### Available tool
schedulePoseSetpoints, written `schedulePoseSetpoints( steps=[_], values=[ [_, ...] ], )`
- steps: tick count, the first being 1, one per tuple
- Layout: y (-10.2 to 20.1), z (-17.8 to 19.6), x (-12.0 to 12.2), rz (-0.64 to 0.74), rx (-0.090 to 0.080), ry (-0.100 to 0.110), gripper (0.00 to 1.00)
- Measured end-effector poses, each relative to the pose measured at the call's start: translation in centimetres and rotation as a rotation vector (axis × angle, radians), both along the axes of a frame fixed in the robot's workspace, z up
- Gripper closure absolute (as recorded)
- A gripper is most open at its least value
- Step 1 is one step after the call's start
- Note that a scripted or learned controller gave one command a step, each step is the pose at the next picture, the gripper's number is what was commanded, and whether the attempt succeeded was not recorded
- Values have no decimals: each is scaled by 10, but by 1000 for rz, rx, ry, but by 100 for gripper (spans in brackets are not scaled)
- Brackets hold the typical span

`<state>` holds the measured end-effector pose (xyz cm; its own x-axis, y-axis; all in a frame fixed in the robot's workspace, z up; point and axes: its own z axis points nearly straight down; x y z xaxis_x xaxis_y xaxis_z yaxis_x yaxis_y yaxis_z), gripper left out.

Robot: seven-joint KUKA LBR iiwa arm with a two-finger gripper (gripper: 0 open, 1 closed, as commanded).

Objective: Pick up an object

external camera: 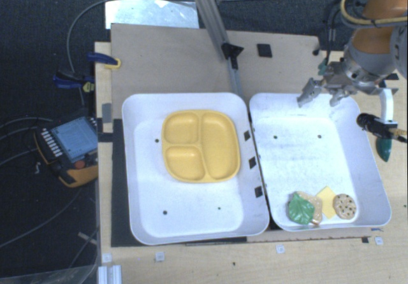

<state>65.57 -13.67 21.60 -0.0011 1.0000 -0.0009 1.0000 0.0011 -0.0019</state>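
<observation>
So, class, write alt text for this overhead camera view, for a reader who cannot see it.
A robot gripper hovers open over the far edge of the right bin, whose near corner holds a green toy, a yellow piece and a cookie. The left bin holds a yellow divided plate.

Arm (377, 15) cut off by top-right edge, upper links out of frame. Gripper (322, 93) small, slightly blurred. Green item (301, 209) overlaps tan piece (313, 200) behind it; yellow slice (327, 200) partly covered too. Handheld device (70, 142) screen unreadable.
</observation>
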Motion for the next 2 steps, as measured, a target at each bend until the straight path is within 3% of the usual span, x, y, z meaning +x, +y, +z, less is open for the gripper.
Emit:
schedulePoseSetpoints(
  steps=[2],
  values=[
    [-1,-121,7,1,1,1,0]
  ],
)
